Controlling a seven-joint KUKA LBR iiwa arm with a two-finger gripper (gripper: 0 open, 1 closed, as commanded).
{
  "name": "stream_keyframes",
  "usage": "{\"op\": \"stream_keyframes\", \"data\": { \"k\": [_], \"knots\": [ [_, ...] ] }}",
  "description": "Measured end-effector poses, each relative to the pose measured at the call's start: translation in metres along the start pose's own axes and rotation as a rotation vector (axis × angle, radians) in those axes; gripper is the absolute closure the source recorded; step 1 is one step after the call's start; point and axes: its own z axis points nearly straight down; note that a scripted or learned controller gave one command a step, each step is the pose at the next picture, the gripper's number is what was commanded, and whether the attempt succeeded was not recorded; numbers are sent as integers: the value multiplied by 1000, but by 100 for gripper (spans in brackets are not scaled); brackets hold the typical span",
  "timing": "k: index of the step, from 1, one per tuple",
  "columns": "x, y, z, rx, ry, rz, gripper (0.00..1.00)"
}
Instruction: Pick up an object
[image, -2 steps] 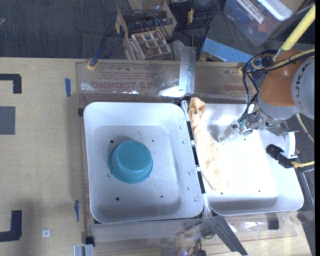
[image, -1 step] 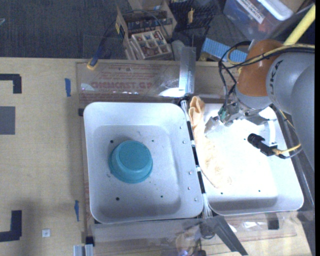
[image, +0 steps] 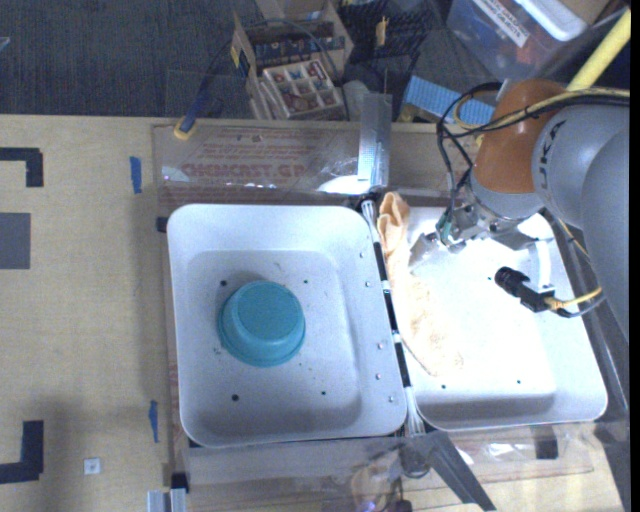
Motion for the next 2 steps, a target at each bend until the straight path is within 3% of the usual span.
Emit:
{"op": "stream_keyframes", "data": {
  "k": [1,2],
  "knots": [
    [81,-22,-99,-2,5,4,0],
    [84,35,-124,-8,0,-279,0]
  ]
}}
